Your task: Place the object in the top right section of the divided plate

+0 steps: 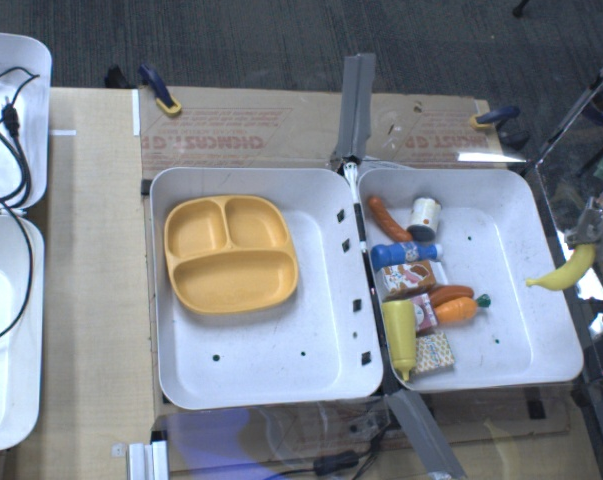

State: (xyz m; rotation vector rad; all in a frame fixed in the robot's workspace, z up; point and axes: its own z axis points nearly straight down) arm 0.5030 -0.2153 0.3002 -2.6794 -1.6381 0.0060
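A yellow divided plate (231,253) lies in the upper left part of the left bin (261,368), with two small sections at its far side and one long section at its near side. A yellow toy banana (564,272) hangs over the right rim of the right bin (501,353). Its upper end sits between the fingers of my gripper (584,240) at the view's right edge. The gripper is shut on the banana, far to the right of the plate, and most of the arm lies beyond the frame.
Along the right bin's left side lie a sausage (386,218), a white can (424,215), a blue bottle (406,255), a carrot (459,309), a yellow bottle (400,336) and small boxes. The divider wall (359,268) separates the bins. Clamps (159,90) hold the cardboard behind.
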